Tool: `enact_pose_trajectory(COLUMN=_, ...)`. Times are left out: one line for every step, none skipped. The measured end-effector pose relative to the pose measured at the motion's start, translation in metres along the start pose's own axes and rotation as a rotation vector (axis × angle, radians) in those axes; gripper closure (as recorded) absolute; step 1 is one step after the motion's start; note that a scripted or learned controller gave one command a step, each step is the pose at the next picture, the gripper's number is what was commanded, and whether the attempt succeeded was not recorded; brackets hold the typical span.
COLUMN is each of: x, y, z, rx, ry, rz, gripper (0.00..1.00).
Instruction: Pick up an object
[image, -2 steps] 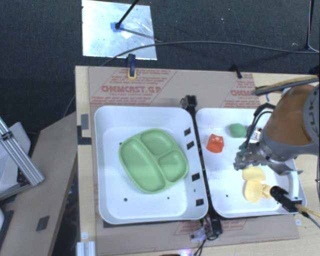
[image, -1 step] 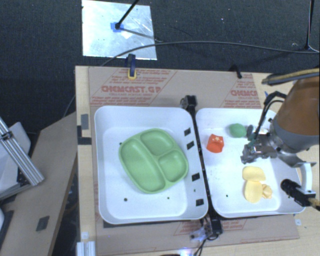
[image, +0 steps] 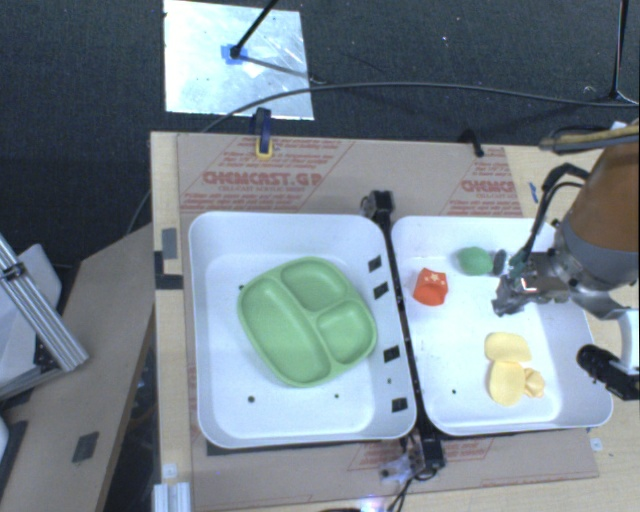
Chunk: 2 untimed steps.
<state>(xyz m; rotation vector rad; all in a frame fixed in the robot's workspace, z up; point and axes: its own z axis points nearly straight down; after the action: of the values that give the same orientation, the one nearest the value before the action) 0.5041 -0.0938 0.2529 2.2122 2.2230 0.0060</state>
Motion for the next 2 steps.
enact_pose_trajectory(x=0.049, y=0.025, z=-0.005, rx=0.002, ry=0.003, rz=-0.005, gripper=1.00)
enact_pose_trajectory(x=0.099, y=0.040, z=0.010, rx=0.004, ry=0.002, rz=-0.004, gripper=1.00)
